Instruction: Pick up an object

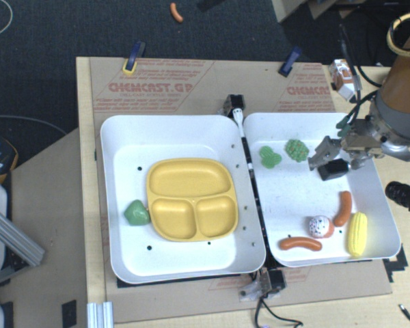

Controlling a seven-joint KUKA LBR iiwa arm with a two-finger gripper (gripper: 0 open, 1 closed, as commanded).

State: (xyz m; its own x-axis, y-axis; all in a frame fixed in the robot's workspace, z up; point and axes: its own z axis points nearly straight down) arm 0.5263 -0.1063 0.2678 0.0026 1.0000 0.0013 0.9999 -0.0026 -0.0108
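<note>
Gripper (330,161) over right bin (377,183); green broccoli piece (297,149) just beside, left.

Both bins, left bin (116,183) and right bin (376,197): smooth white plastic, slight gloss. Yellow divided tray (191,198): smooth plastic, satin sheen. Corn cob (357,234) and sausages (301,244): glossy plastic look. Green pieces at far right bin (296,149): bumpy, matt. Bench board (89,251): matt brown cardboard-like sheet with red print. Floor (68,19): dark, rough carpet.
</note>
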